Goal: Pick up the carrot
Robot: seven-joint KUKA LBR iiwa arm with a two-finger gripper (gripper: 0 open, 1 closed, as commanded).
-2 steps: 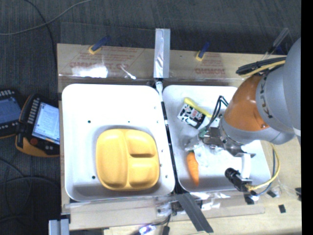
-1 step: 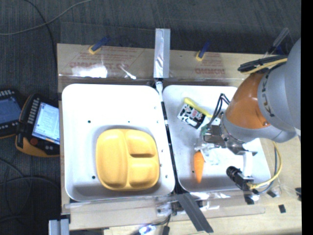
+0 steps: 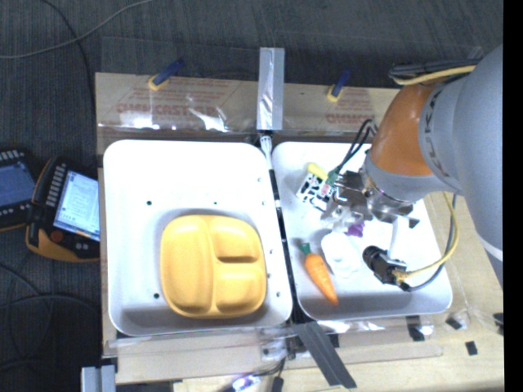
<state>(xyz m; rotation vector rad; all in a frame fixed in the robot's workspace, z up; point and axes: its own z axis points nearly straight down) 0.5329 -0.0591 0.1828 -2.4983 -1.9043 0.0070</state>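
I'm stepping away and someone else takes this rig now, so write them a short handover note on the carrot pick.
Claw: over the right bin, above and to the right of the carrot; whether it is open or shut can't be made out from this view.
Carrot: lying in the right bin near its left wall, green end toward the top left, not between the fingers.
Yellow divided tray: in the left bin, not part of the job.
Done: arm is positioned over the correct bin.
Left: move onto the carrot, grasp it, lift.
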